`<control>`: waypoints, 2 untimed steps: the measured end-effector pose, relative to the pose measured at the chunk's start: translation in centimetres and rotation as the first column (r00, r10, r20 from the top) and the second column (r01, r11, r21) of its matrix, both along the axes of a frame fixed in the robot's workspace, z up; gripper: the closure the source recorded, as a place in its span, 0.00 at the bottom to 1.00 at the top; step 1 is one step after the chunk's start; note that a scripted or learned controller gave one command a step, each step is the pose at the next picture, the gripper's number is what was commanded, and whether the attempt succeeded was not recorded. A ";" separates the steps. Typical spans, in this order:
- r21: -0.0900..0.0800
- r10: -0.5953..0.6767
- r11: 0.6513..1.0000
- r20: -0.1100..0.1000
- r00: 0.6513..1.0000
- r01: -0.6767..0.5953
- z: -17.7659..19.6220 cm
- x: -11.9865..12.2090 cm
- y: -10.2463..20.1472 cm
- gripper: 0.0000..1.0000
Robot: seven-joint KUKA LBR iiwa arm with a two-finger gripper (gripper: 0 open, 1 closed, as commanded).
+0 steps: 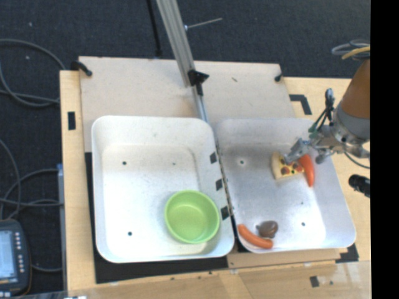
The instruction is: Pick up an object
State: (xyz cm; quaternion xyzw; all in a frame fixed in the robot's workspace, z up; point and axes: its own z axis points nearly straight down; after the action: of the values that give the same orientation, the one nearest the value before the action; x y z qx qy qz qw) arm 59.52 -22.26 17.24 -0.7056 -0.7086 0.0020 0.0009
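My gripper (310,154) hangs over the right bin (249,142), near its right side, with its fingers spread apart and nothing between them. Just below the fingertips lie an orange carrot (308,170) and, touching the carrot's left side, a yellowish pizza-slice toy (282,166). At the front of the same bin an orange-red sausage (254,237) lies along the rim, with a small brown lump (268,228) right behind it. A green bowl (192,215) sits upright at the front right of the left bin (124,167).
A slanted metal pole (177,36) runs from the top of the view down to the gap between the bins. Black cables lie on the dark floor at the left. The bench's wooden edge (187,279) borders the bins.
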 end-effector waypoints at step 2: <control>0.008 0.000 1.000 0.012 1.000 0.000 -6.5 0.1 -0.1 0.00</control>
State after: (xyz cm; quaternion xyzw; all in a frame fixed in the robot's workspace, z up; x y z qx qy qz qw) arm 59.62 -22.36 10.77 -0.7056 -0.7086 -0.0048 -0.0006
